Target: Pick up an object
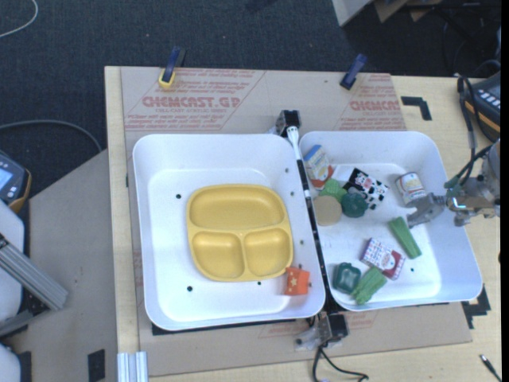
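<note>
My gripper [424, 212] reaches in from the right over the right bin [457, 273], near its right wall. It sits just below a small silver can [411, 185] and just above a green stick-shaped piece [405, 238]. Nothing can be seen held in it. Other objects in this bin are a black-and-white cow-patterned toy [367, 186], a dark green round piece [354, 205], a tan disc [327, 210], a red-and-white packet [382, 258], a dark green cup [346, 277] and a small carton [318, 164].
The left bin [159, 213] holds a yellow divided plate [238, 231] and a small orange block [297, 281] at its lower right. A ridge where the two bin walls meet [306, 205] separates the bins. Clamps [169, 68] hold the cardboard base at the back.
</note>
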`<state>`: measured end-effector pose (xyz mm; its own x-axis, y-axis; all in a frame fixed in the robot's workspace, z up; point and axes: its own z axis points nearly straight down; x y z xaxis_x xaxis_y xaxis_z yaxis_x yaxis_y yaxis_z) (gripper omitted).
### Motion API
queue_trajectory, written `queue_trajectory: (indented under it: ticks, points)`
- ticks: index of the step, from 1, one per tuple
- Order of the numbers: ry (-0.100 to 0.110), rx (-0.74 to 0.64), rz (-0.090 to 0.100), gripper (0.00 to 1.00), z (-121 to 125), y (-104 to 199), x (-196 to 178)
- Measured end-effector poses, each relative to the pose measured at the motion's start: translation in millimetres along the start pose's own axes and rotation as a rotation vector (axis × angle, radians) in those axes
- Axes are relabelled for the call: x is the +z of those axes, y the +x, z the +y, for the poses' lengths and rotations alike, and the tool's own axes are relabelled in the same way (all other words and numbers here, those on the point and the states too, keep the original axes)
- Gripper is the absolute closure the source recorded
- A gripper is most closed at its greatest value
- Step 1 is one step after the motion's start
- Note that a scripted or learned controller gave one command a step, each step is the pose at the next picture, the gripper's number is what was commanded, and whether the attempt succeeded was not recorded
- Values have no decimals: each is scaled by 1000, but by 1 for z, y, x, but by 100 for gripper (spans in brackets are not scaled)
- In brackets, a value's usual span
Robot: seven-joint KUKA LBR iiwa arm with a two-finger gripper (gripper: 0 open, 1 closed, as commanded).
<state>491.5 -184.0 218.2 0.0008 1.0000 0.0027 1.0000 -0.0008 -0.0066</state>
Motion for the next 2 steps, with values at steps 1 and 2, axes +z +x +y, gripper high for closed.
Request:
queue_trajectory:
  ticks: [1, 2]
  points:
    - [2, 0, 1, 0, 4, 2, 63]
    - [0, 0, 0, 0, -2, 0, 108]
